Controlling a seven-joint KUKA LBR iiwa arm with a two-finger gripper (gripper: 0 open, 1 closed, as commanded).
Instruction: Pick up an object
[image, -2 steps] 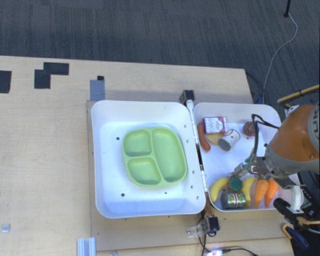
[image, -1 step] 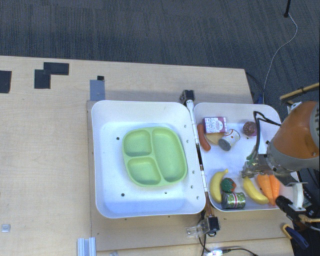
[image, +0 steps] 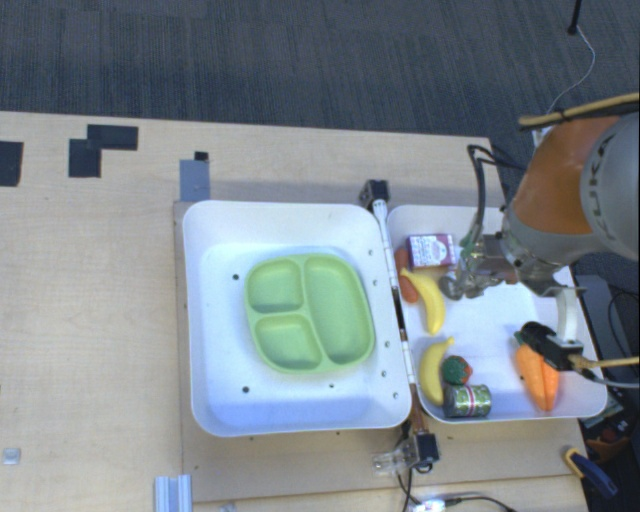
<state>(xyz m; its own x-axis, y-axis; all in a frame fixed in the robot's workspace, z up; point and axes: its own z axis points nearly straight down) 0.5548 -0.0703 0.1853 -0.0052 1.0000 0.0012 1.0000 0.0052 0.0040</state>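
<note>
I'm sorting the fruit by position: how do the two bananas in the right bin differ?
The upper banana lies next to the gripper, slanting down-right; the lower banana sits nearer the bin's front corner, curving beside a green can. The upper looks slightly longer. Both are yellow.

A light wooden bench (image: 90, 330) carries two shallow white bins side by side. The left bin (image: 215, 400) touches the right bin (image: 575, 405) along one edge. Left of the left bin, black patches (image: 100, 148) mark the bench's far part.
</note>
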